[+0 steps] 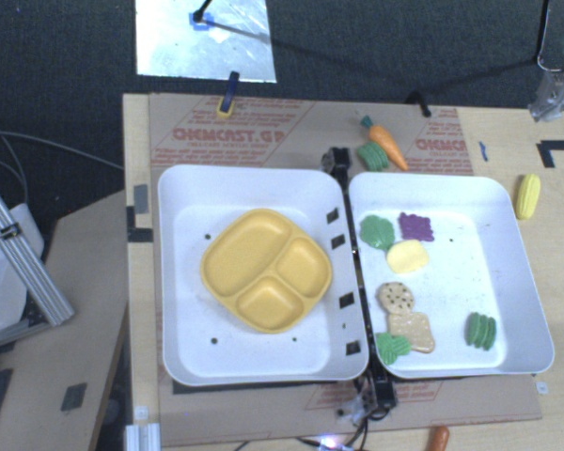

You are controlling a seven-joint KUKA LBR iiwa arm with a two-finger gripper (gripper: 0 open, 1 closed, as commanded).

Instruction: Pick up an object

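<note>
Seven toy foods lie unpicked in the right bin (508,252), all well left of and below the hand (555,97), whose state I cannot tell; reaching down comes next.

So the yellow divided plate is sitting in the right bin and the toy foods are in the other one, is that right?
Not quite. The camera view shows the yellow divided plate in the left bin, not the right one. The toy foods, such as the cookie and purple grapes, lie in the other, right bin.
</note>
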